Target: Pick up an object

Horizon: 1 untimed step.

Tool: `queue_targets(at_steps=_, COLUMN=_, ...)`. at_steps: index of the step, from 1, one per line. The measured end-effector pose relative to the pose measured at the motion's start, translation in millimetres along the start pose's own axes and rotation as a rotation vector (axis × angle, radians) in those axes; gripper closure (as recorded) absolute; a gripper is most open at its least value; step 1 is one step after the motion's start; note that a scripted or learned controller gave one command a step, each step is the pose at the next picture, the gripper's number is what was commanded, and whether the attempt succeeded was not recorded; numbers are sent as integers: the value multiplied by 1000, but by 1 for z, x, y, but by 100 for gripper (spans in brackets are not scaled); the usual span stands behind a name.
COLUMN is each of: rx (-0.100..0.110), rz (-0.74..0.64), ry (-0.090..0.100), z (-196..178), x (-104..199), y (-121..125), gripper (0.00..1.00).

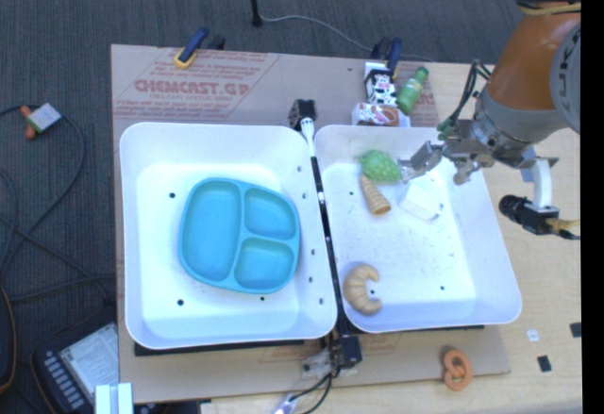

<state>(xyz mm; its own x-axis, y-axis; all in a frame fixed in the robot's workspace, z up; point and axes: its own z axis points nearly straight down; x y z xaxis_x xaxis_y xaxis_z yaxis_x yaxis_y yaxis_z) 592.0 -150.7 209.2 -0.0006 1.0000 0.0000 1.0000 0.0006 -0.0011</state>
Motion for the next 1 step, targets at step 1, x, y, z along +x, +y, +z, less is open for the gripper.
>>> queue_targets(at_steps=1, rx=-6, rz=1, ry=0, z=122, x=37, y=-47, gripper=0)
